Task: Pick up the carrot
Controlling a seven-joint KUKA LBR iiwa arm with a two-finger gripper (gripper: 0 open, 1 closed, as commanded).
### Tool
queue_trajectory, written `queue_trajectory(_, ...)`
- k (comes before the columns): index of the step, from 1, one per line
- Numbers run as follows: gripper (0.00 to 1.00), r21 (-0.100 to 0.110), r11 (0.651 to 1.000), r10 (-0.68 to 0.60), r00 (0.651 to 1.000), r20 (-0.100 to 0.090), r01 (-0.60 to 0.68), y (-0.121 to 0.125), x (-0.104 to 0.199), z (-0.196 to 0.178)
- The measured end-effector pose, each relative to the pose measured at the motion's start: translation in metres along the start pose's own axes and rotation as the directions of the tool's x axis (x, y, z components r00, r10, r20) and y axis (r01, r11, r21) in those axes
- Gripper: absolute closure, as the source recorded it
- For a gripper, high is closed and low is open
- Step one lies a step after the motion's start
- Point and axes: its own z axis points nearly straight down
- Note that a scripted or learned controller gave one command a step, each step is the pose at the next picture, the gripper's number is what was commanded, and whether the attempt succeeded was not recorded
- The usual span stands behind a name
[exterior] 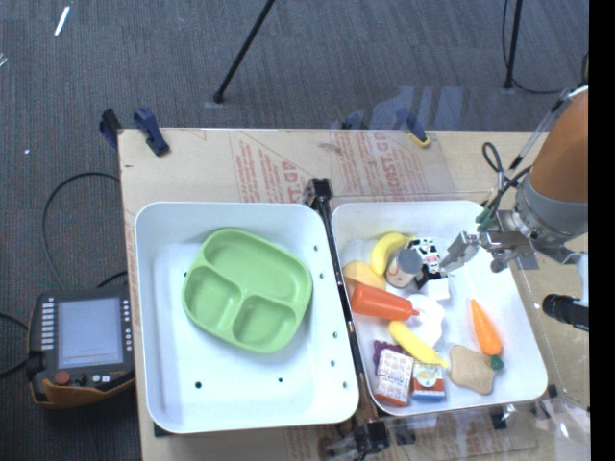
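Note:
The carrot is orange with a green stub at its near end. It lies flat in the right part of the right bin, pointing away from the front. My gripper hovers over the bin's back right, above and behind the carrot and clear of it. Its two grey fingers stand apart, open, with nothing between them. The arm comes in from the right edge.
Left of the carrot the right bin holds a red bottle, two yellow bananas, a cow-print carton, a toast slice and small boxes. A green divided plate sits in the left bin.

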Motion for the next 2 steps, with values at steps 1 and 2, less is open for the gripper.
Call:
queue_trajectory(1,0.0,0.009,0.997,0.073,0.997,-0.005,-0.073,-0.017,-0.048,0.107)
queue_trajectory(2,0.0,0.002,1.0,0.006,1.0,-0.003,-0.006,-0.043,-0.044,0.127)
